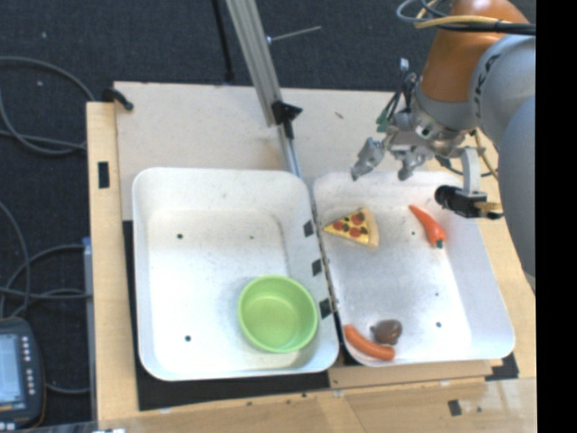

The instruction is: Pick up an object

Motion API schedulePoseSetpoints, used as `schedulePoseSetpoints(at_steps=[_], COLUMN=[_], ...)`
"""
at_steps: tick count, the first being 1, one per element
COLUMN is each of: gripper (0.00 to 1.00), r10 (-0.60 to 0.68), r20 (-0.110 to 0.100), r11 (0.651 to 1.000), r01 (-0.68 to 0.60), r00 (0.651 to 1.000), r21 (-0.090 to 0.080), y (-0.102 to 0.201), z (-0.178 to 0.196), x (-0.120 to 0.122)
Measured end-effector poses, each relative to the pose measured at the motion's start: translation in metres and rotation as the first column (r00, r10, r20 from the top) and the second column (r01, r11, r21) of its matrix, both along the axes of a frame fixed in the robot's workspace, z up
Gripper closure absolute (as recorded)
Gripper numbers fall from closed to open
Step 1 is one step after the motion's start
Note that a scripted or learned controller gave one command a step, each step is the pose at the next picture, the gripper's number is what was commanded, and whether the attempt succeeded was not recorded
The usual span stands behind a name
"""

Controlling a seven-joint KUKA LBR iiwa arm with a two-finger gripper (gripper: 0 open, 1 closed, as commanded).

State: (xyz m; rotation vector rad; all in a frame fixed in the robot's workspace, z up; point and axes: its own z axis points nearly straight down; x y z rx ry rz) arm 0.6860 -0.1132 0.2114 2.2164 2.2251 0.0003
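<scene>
Hand [389, 159] open and holding nothing, over the far edge of the right bin [469, 305]. In that bin: one pizza slice toy [353, 228], one chili pepper [427, 225], one sausage [369, 343], one brown lump [387, 331]. All probably light, stiff plastic, slippery; pizza best pinched across its sides. Left bin [180, 242]: one green bowl [278, 313].

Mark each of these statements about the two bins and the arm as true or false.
1. The green bowl sits in the left bin. True.
2. The pizza slice lies in the left bin. False: it lies in the right bin.
3. The gripper holds the red pepper. False: the pepper lies apart on the bin floor.
4. An orange sausage lies by the right bin's near edge. True.
5. The open fingers hang over the far edge. True.
</scene>
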Motion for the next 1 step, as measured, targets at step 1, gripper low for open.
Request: schedulePoseSetpoints(at_steps=[1], gripper=[0.0], r10=[0.0], r20=[0.0], r11=[1.0], r01=[0.0], r00=[1.0], r21=[-0.001], y=[-0.0005], z=[0.0001], x=[-0.0001])
